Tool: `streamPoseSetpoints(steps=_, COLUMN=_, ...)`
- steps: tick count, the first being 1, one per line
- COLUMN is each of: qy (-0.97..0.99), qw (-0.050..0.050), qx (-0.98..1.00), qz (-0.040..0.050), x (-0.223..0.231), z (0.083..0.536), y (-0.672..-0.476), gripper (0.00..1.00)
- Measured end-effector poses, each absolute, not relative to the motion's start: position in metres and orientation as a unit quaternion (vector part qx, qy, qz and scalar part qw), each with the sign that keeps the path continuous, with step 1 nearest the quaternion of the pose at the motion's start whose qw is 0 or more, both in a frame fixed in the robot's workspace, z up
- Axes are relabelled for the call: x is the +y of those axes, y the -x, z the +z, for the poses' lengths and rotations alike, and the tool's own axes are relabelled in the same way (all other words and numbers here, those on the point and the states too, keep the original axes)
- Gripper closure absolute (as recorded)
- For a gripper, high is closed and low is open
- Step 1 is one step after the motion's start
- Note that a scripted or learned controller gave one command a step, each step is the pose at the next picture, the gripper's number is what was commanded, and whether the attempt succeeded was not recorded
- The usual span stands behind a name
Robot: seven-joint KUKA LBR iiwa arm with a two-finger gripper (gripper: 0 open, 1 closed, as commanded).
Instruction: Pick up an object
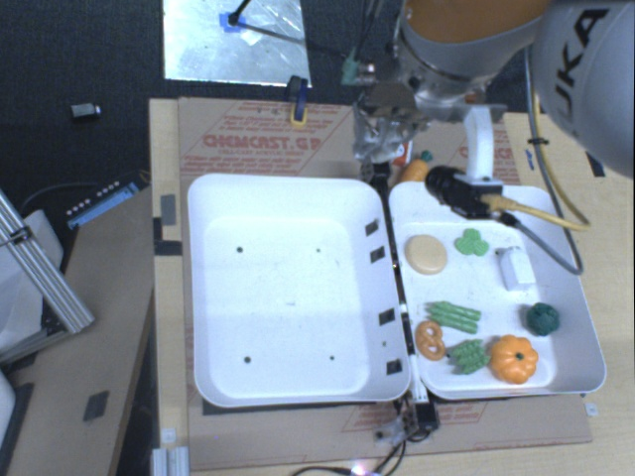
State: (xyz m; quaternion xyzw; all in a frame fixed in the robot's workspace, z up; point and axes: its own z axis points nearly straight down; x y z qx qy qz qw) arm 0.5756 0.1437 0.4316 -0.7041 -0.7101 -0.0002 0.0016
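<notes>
1. I saw the gripper [380, 157] hanging over the far edge of the right bin [571, 310], near the hinge between both bins.
2. I could not tell its state or whether it held anything.
3. An orange piece [413, 172] lay just beside it.
4. Inside the right bin lay a beige disc [428, 254], green beans [454, 315], a pretzel [431, 339] and a pumpkin [513, 358].
5. The left bin [283, 286] sat beside it.
</notes>
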Motion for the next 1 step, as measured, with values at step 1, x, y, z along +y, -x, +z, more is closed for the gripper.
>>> streamPoseSetpoints(steps=1, qy=0.705, qw=0.0, qx=-0.709, qz=-0.0007, x=0.1596, z=0.4366, y=-0.5464, gripper=1.0)
